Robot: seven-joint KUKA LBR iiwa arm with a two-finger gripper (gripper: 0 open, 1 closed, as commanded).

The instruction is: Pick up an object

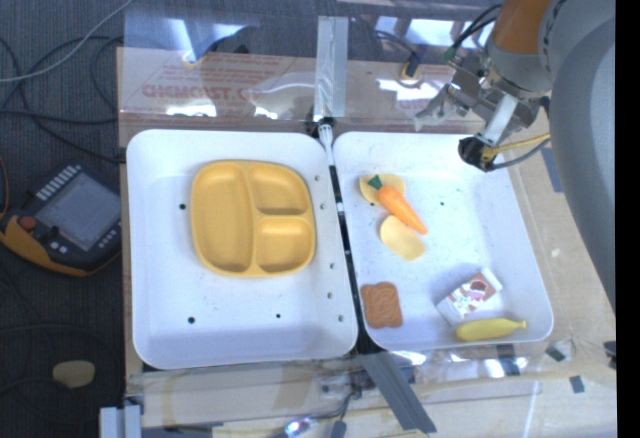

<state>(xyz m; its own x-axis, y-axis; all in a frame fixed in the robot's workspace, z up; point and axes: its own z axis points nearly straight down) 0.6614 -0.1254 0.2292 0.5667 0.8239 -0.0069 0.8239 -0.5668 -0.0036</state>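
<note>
The right bin holds several things. An orange carrot lies near its left wall across a pale yellow slice, and another pale yellow slice lies just below. A brown biscuit-like square sits at the front left. At the front right are a small white and red carton and a yellow banana. My gripper hangs over the far rim of the right bin, apart from all of these things, with nothing seen in it.
The left bin holds a yellow divided plate. A handheld pendant lies on the floor to the left. A metal post stands behind the two bins where they meet.
</note>
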